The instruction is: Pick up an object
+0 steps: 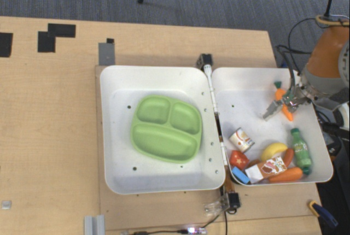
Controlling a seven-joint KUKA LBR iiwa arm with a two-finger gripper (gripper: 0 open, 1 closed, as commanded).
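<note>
So the right-hand shallow white bin [257, 81] was where all the loose stuff was found, bunched in its near corner. The two-finger gripper [280, 105] was seen hovering over the far right part of that bin, fingers spread apart, with something small and orange showing at them; whether it was actually being gripped couldn't be told, so no hold is claimed.

Easiest pick was judged to be the small white can with a printed label [241, 140], lying on its side just apart from the pile. It'd probably be light and rigid but a bit slick and prone to rolling, so it should be pinched across its round body.

The yellow plastic lemon [275, 150], green plastic bottle [301, 151] and orange plastic carrot [285, 175] were packed touching each other, which looked harder to get fingers around.

The green three-compartment plastic plate [166, 128] was sat in the left-hand bin.
</note>
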